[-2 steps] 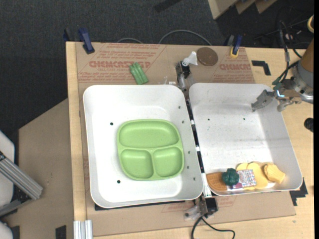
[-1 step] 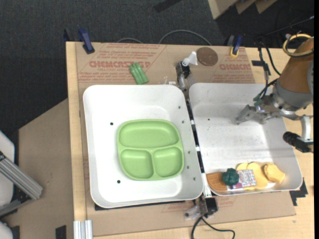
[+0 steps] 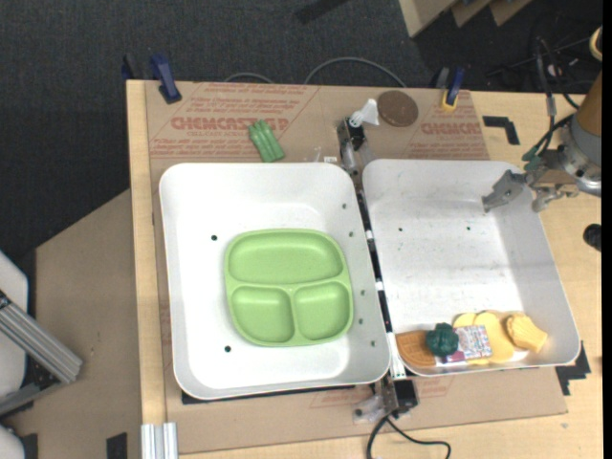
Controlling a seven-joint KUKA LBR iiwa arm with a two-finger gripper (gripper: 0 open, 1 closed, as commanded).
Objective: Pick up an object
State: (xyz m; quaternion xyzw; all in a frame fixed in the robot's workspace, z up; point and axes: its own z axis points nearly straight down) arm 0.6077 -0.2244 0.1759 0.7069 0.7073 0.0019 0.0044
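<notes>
- Landmark: right bin (image 3: 459, 256), white, shallow, on the tabletop (image 3: 593, 285) w/ a brown cardboard sheet (image 3: 229, 113) under both bins.
- Hand (image 3: 516, 187) sits over the right bin's far right corner, near the rim. One grey finger (image 3: 499, 193) pokes out toward the bin's middle; nothing visible between the fingers. Can't tell from this angle if they're spread wide or narrow.
- Arm (image 3: 588, 137) comes in past the right bin's right edge, upper part; wrist and cables just outside the rim.
- Objs to pick are bunched along the right bin's near edge, well apart from the hand: a tan round piece (image 3: 413, 350) at the near left corner, a dark green lump (image 3: 442, 338) touching it, a small printed packet (image 3: 474, 344) next, yellow pieces (image 3: 490, 323) behind it, and an orange-tan bread-like piece (image 3: 526, 333) toward the near right corner. Exact overlaps in the pile hard to make out.
- Left bin (image 3: 191, 199) touches the right bin's left side; it holds a light green divided plate (image 3: 287, 287), one long section on the far side, two smaller on the near side.
- Beyond the bins' far rim: a green ridged item (image 3: 267, 142) on the cardboard, a brown disc (image 3: 398, 109) and a small white-and-black fitting (image 3: 356, 127) by the seam btw the bins.
</notes>
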